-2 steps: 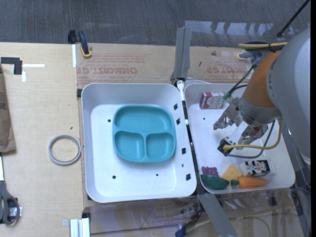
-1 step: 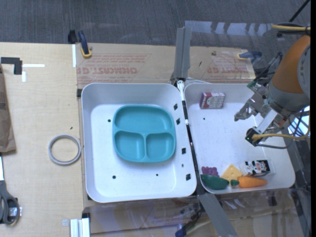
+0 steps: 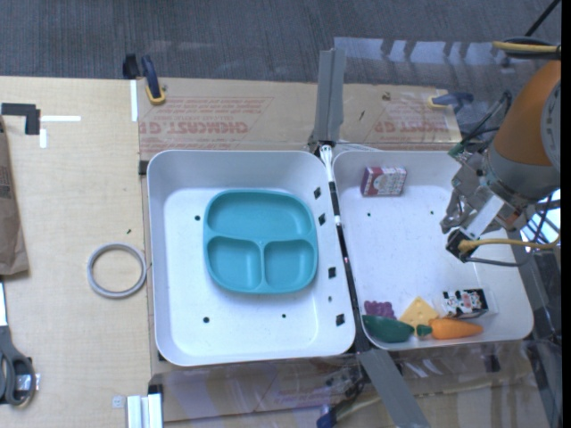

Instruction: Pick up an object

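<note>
The right bin [image 3: 401, 239] holds a small pink carton [image 3: 383, 181] near its far edge. Along its near edge lie purple grapes [image 3: 379, 309], a green leaf-shaped piece [image 3: 388, 329], a yellow cheese wedge [image 3: 417, 311], an orange carrot [image 3: 456, 329] and a black-and-white carton [image 3: 465, 302]. My gripper [image 3: 457, 230] hangs above the right side of this bin, well apart from all these objects, with nothing visible between its fingers. The left bin [image 3: 178, 239] holds a teal divided plate [image 3: 261, 241].
A grey tape ring [image 3: 117, 269] lies on the bench left of the bins. Scissors [image 3: 16, 373] rest at the lower left. A metal divider [image 3: 328, 105] stands between the bins at the back. Cables [image 3: 508, 248] trail from the wrist.
</note>
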### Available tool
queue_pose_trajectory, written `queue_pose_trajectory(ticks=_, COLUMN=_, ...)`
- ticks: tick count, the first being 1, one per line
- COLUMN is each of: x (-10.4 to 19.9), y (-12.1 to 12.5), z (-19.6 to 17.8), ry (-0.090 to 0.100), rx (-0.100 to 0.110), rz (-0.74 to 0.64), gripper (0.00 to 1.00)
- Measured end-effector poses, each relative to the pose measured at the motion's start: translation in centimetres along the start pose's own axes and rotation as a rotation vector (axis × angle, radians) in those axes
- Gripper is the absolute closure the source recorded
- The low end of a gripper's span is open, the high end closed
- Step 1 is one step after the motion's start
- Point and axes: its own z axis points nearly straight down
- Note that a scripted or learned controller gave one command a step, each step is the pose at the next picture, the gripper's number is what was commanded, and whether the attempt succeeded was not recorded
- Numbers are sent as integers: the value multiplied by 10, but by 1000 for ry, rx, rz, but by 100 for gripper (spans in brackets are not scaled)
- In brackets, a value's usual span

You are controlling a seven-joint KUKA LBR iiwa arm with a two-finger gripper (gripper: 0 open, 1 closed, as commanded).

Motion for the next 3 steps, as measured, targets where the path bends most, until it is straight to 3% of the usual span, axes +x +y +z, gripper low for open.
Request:
queue_pose_trajectory(ticks=1, x=-60, y=-14, z=102, ry=6, rx=-1, rz=311, gripper=100)
queue_pose_trajectory(ticks=2, x=-61, y=-14, z=93, ry=5, rx=2, rz=310, gripper=100)
queue_pose_trajectory(ticks=3, x=-24, y=-76, z=66, ry=10, rx=-2, rz=538, gripper=100)
